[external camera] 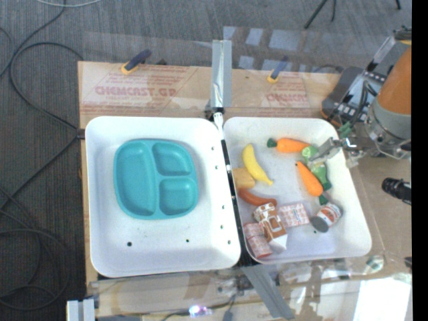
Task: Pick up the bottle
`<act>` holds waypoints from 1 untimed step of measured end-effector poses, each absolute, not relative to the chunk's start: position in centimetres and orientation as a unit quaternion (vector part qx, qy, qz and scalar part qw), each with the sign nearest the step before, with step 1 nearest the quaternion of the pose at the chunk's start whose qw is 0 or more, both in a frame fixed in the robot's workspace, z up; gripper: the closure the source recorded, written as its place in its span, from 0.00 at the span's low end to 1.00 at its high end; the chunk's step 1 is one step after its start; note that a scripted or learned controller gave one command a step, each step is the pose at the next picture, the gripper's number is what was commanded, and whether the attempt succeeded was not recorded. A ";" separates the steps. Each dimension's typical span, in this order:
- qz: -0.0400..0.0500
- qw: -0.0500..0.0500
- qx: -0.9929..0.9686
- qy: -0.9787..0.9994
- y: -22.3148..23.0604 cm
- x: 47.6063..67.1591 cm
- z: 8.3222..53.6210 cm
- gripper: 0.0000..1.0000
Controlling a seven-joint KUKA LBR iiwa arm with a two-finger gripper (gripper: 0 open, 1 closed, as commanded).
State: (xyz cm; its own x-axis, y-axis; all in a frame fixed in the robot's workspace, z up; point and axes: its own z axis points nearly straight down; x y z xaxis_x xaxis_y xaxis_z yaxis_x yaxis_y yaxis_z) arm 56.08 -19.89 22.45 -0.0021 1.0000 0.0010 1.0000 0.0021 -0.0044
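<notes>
Bottle (326, 217) lay on its side in the right bin (362, 241), near the front-right corner, grey cap end pointing toward the bin's front, red and white label facing up. It lay just beside a pinkish carton (292, 214) on its left, maybe touching, hard to tell. Its right side looked open toward the bin wall, so my guess was a grasp across the body would have more room than one along it.

More cartons (266, 229) were bunched left of that, and a sausage (256, 197) sat above them. One carrot (309, 178) lay just behind the bottle, green top (322, 174) next to it. A second carrot (291, 145) lay near the back wall, with a banana (255, 164) and a yellow block (243, 178) toward the bin's left side. The bin was crowded, probably a mixed pile put there so the bottle had to be picked out of clutter.

Gripper (326, 150) was over the right bin's back-right part, at the carrot tops and apart from the bottle. Could not tell if the pincer was open or closed, too small and shiny. Nothing visibly held. The arm (393, 109) came in over the right edge, with its orange band (403, 84) above the wrist.

Judged the pick not done. The gripper would need to come forward along the right side and line up over the bottle; the risk was nudging the near carrot or rolling the bottle, since it lay round side down.

Left bin (100, 246) held a teal divided plate (157, 178), well apart from the bottle
</notes>
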 end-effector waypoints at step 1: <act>0.002 0.001 -0.742 -0.670 -22.2 61.1 22.8 0.00</act>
